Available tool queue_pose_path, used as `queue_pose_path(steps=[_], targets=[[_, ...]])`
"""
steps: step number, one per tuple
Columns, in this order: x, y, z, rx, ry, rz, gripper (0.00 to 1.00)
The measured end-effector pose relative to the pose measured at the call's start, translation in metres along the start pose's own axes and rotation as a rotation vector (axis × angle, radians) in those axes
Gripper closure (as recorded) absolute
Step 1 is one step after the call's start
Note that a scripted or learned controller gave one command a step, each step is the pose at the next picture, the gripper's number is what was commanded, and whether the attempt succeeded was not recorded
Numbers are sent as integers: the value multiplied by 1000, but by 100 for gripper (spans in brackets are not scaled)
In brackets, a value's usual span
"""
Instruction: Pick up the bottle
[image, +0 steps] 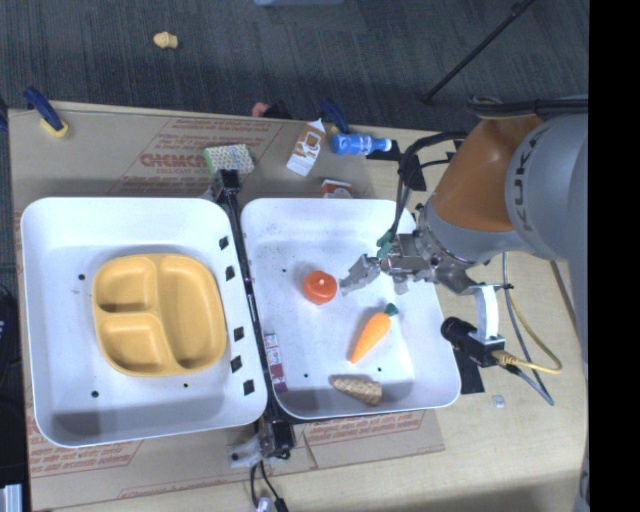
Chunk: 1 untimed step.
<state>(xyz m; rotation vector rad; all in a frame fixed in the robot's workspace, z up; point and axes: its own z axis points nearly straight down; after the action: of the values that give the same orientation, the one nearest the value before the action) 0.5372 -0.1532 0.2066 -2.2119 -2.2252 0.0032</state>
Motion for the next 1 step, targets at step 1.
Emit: queue_pose_path(steps=[1], targets=[[0,0,-10,2,1,-4,100]])
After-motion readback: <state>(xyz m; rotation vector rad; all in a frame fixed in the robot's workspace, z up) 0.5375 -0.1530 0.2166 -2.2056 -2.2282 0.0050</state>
